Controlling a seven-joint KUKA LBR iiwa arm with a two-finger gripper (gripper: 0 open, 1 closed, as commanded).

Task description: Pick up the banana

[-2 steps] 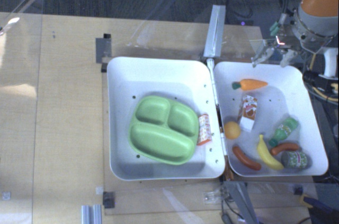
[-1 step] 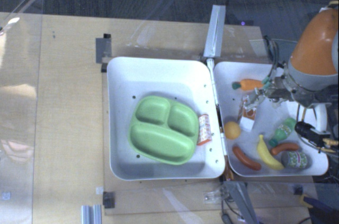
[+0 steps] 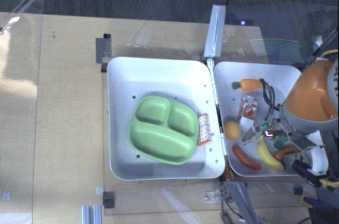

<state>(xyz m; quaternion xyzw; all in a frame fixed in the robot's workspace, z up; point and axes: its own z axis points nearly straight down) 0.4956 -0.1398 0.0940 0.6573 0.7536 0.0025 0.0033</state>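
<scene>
You have the banana [image 3: 267, 153] lying in the right bin [image 3: 288, 73], near its front edge, curved and flat on the floor. A red sausage [image 3: 247, 158] lies just to its left, and another reddish piece [image 3: 286, 151] crowds its right end, so the fruit is boxed in on both sides. The gripper [image 3: 259, 130] hangs just above and left of the banana's upper end, low over the clutter, with the arm [image 3: 312, 98] leaning in from the right, which suits a reach into that front corner. Its thin fingers look spread a little with nothing between them, though they blur against the toys (I would not swear to it).

An orange ball [image 3: 231, 129] sits beside the bin's left wall, a carrot [image 3: 250, 84] further back. The left bin [image 3: 159, 66] holds a green tray [image 3: 164, 129] and a small packet [image 3: 204, 129], well out of your way.
</scene>
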